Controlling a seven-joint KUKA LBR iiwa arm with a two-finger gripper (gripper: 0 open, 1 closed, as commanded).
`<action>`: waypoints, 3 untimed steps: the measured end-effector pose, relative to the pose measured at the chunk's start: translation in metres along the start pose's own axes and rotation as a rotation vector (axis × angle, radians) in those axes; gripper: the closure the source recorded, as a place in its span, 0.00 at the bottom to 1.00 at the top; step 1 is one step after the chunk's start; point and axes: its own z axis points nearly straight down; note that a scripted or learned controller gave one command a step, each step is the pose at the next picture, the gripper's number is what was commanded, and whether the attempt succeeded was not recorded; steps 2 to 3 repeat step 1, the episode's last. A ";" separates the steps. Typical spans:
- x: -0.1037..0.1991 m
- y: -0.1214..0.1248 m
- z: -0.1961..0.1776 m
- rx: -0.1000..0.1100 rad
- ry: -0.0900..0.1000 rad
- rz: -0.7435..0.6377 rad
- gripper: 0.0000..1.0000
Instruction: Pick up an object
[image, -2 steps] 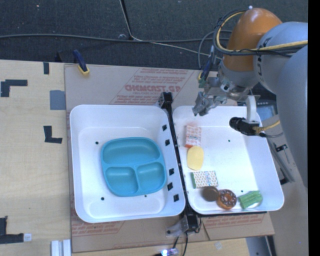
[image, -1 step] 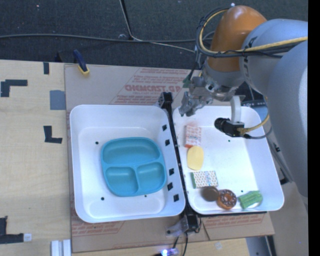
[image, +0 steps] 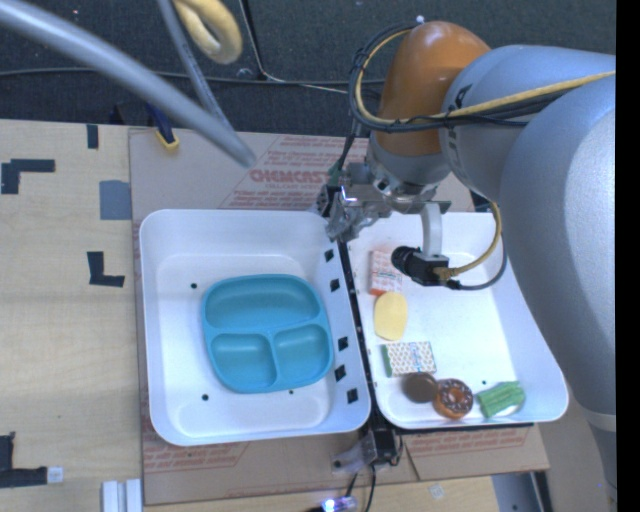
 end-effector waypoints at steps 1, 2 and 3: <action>0.059 0.001 -0.013 -0.003 0.001 -0.002 1.00; 0.059 0.001 -0.013 -0.003 0.001 -0.002 1.00; 0.059 0.001 -0.013 -0.003 0.001 -0.002 1.00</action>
